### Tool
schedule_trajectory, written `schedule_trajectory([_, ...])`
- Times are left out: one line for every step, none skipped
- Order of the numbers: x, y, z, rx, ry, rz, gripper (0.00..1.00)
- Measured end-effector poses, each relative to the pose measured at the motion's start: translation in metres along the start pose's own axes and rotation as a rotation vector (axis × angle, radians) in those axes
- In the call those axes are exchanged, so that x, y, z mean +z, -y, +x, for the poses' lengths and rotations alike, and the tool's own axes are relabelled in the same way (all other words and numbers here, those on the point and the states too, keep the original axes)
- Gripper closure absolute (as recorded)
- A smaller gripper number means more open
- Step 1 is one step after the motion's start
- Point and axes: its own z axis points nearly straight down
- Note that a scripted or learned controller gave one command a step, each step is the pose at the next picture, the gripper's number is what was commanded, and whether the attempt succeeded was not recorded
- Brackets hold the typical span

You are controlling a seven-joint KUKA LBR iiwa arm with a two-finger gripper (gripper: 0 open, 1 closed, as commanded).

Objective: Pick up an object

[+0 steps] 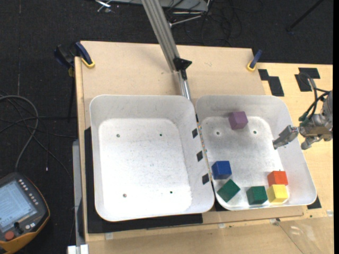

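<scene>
The right bin [244, 101] holds several cubes. A purple cube [238, 120] sits near its back. A blue cube [221, 169] rests by the left wall, with a dark green cube [229, 190] just in front of it. Along the front rim sit a green cube [257, 195], a yellow cube [278, 193] and an orange-red cube [277, 178], the last two touching. My gripper [295, 139] hovers over the bin's right rim, open, with nothing between its fingers. It is well right of the purple cube and behind the orange-red one.
The left bin [106, 110] stands beside the right one. A slanted metal pole [163, 29] ends at the bins' shared back corner. Clamps [85, 54] grip the bench's back edge. A teach pendant [16, 210] lies on the floor at lower left.
</scene>
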Motion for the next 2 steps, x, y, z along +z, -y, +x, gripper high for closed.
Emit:
schedule_trajectory([0.134,-0.033,0.046,-0.004,-0.003,0.007,0.00])
schedule_trajectory([0.157,-0.126,0.033,-0.004,0.001,-0.003,0.00])
